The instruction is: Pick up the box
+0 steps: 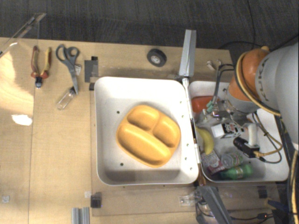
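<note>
The left bin (pixel 105 125) holds one big yellow bun-shaped object (pixel 148 134). The right bin (pixel 275 174) is crowded: a banana (pixel 207 140), something red (pixel 201 103), a green bottle (pixel 236 172). The gripper (pixel 227 125) hangs low among them; I cannot tell its state, nor pick out the box.

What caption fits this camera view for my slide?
KUKA arm reaching into the cluttered right bin; a yellow molded object sits in the left bin.
</note>
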`<state>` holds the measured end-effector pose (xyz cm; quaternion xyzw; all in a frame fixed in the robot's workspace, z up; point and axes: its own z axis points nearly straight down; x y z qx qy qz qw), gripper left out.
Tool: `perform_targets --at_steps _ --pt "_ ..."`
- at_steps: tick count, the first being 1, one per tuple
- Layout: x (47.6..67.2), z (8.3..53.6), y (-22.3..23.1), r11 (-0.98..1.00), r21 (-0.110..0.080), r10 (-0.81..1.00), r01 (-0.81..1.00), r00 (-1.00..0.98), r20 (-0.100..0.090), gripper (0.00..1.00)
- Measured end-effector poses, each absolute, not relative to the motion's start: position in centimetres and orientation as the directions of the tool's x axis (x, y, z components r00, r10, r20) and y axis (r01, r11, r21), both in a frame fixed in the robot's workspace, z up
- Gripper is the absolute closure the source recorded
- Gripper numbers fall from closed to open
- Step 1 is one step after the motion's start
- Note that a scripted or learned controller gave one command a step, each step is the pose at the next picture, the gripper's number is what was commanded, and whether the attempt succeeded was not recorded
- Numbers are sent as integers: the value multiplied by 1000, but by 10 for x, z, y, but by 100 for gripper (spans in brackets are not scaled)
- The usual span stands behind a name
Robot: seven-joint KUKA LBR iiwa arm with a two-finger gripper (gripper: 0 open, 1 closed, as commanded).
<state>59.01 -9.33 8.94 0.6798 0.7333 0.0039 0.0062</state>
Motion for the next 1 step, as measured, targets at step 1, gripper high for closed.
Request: perform_targets --at_steps 1 --pt "573 183 -130 316 9 949 949 -316 -5 0"
